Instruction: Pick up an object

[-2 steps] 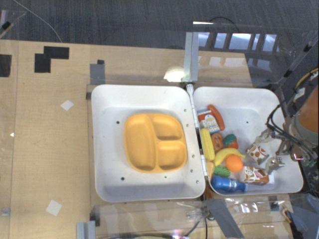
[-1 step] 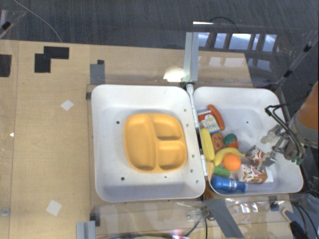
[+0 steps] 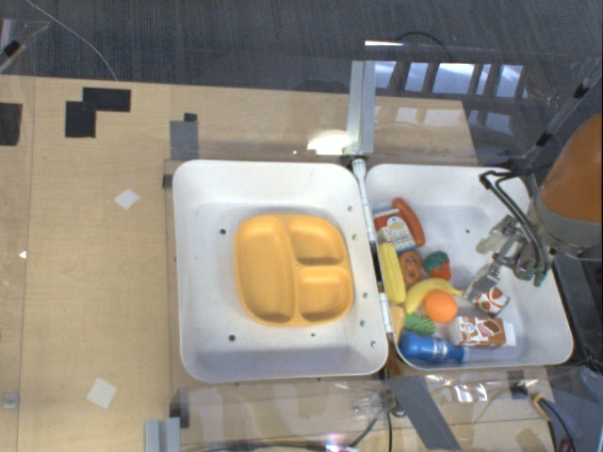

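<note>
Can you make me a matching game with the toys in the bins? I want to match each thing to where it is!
Things:
1. yellow tray
2. blue bottle
3. orange ball
4. gripper

Places:
A. front corner of the right bin, nearest the divider
B. lying in the left bin
C. over the right side of the right bin, above a small carton
D. among the toys in the right bin, just behind the blue bottle

Pairs: 1-B, 2-A, 3-D, 4-C
</note>
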Robot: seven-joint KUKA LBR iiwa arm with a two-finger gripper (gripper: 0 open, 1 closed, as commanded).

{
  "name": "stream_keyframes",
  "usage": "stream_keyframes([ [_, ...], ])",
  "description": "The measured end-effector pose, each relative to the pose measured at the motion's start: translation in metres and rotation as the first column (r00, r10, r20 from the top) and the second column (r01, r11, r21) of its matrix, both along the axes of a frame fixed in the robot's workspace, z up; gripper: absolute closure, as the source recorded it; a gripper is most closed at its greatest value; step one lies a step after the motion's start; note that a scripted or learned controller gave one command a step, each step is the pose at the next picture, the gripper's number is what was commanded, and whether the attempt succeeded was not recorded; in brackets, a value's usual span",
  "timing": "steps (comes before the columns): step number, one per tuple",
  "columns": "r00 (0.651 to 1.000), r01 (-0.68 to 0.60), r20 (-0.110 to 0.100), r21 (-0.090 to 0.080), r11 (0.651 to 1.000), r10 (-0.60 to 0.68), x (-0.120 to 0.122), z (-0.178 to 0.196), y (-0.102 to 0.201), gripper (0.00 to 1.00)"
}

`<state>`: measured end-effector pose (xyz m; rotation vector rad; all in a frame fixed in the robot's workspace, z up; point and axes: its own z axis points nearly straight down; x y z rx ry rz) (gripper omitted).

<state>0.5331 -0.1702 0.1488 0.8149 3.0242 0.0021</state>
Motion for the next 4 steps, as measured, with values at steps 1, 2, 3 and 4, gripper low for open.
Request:
stream_keyframes([
  [1,0.997,0.081,0.005,-0.001,0.997,-0.081,0.065,-0.060,-0.005,0.00],
  [2,0.985,0.171,-0.002,0.002,0.985,-0.171,0.030,-0.055,0.020,0.00],
  [3,0.911,0.413,0.000,0.004,0.911,-0.413,0.087,-0.061,0.035,0.00],
  [4,0.914,0.406,0.014,0.006,0.914,-0.406,0.091,-0.046,0.036,1.00],
])
